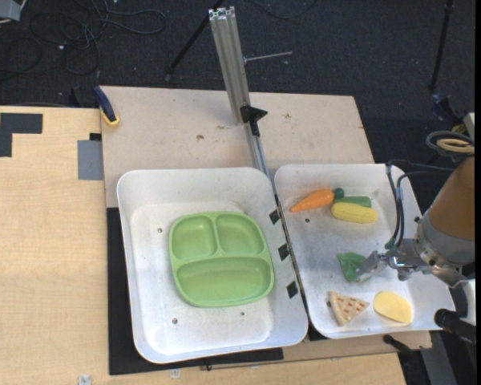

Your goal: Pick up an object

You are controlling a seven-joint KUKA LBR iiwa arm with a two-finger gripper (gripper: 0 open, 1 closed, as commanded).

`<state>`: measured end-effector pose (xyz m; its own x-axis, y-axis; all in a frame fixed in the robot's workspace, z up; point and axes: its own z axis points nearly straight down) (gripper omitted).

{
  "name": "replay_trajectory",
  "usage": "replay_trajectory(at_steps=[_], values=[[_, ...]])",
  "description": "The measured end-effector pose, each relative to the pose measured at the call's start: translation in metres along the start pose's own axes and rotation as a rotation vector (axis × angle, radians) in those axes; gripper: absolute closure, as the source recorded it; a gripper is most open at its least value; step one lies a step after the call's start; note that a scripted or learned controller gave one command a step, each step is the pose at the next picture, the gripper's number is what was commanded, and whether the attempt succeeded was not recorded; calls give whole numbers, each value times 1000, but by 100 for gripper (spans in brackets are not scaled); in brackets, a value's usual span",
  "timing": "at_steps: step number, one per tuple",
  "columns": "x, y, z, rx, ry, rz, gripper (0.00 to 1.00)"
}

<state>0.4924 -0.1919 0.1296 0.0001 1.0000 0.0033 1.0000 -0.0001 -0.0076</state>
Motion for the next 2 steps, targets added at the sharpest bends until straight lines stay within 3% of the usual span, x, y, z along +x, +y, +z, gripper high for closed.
replay_trajectory(at_steps=[1,2], values=[[-2,1,-12,-3,-1,4,100],[-3,1,-75,-10,-4,-1,100]])
